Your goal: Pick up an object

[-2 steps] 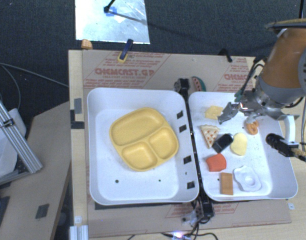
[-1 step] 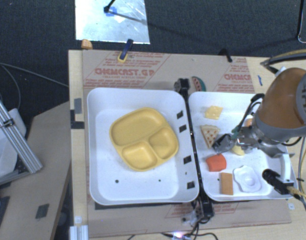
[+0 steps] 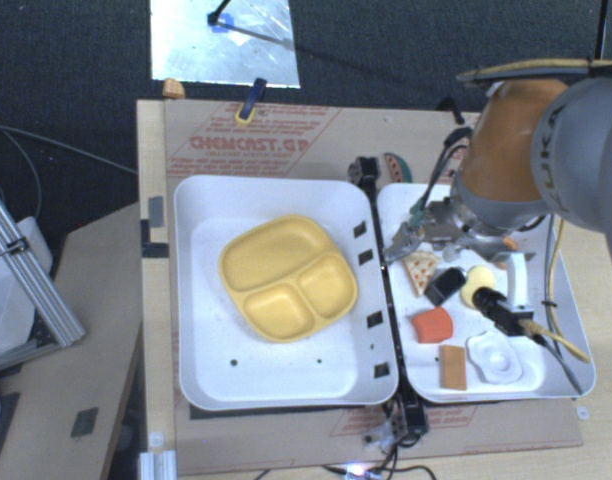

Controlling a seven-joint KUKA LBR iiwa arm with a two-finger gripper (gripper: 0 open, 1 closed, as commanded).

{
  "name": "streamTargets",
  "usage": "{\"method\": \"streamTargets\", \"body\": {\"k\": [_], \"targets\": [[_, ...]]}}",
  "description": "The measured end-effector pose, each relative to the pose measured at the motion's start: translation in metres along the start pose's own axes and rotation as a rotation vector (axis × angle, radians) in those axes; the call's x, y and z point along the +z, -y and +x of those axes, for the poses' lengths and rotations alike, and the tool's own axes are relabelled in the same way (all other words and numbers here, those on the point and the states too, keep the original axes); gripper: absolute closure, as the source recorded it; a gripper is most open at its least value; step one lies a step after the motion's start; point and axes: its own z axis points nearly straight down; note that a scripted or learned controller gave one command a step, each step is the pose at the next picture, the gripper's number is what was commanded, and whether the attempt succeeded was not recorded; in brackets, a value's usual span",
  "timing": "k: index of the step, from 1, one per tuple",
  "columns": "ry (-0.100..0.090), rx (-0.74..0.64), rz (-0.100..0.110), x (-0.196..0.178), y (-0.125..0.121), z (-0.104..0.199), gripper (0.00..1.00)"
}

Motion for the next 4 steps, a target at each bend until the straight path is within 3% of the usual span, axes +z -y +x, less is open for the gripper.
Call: {"method": "streamTargets", "body": {"k": [1,2,3,4], "targets": [[0.003,0.006,0.000,0.001,-0.054,-0.026,0.00],[0.000,0.013,0.013,0.002,0.046,-0.034,0.00],[0.002,0.013,0.010,0.104,0.039,-0.071,0.00],[0.001,0.010,0.005,0.089,0.038,-0.069,1.00]]}}
